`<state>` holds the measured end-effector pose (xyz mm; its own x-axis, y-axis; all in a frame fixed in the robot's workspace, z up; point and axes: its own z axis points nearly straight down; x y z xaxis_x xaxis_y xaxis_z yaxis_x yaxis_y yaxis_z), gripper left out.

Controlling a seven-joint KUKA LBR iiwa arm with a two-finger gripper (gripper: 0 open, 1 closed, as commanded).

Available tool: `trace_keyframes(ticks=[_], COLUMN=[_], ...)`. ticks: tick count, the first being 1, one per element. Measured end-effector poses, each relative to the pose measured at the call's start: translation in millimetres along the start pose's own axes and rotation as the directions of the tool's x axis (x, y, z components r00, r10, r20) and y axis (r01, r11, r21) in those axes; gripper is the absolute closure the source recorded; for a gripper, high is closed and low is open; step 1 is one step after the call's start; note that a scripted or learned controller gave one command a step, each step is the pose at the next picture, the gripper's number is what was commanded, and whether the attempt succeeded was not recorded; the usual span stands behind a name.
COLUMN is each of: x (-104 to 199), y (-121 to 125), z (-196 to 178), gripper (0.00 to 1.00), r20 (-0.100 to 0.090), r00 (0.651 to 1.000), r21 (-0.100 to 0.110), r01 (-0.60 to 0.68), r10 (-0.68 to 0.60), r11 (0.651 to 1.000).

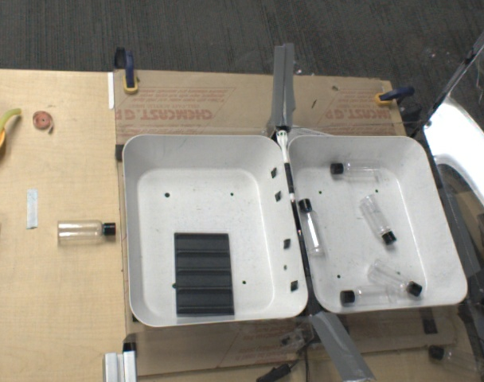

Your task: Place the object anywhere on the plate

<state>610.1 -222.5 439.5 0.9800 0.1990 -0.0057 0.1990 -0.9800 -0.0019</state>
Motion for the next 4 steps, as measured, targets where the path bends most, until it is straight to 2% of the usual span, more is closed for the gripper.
trace_keyframes(ticks=[1, 2, 3, 4], x=[42, -28, 35, -32], y=[8, -6, -33, -12], z=[0, 0, 0, 0], gripper=[0.0, 0.0, 0.0, 0.0], r20=[0.0, -0.001, -0.001, -0.001], r00=[1.0, 1.0, 1.0, 0.999], r21=[-0.001, 0.0, -0.001, 0.0], r01=[0.004, -0.001, 0.0, 0.039], r10=[-0.004, 0.001, 0.0, -0.039], r11=[1.0, 1.0, 1.0, 0.999])
